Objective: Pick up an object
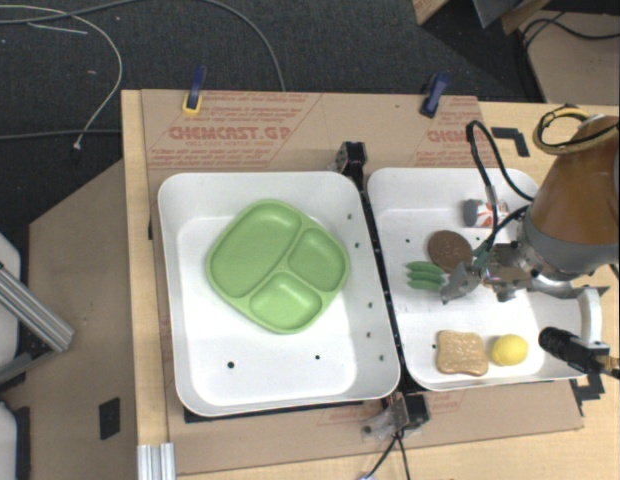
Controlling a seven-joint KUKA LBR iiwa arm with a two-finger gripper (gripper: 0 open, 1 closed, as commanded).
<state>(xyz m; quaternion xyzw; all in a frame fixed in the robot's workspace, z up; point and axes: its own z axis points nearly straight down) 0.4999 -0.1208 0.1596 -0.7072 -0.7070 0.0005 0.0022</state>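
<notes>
The right white bin (412, 320) holds several items. A brown round disc (449, 249) lies near its middle, with a green bean-like piece (423, 274) just to its left. A tan cracker (461, 352) and a yellow lemon (508, 349) sit side by side by the bin's front edge. At the back lies a small grey piece (474, 211). My gripper (468, 280) hangs low over this bin, just right of the green piece and below the brown disc. Nothing is visibly held in it. The grey and orange arm (575, 208) covers the bin's right side.
The left white bin (190, 318) holds a green divided plate (278, 265) at its middle. A black divider clip (351, 155) sits between the bins at the back. Cables loop over the arm, and cardboard covers the bench.
</notes>
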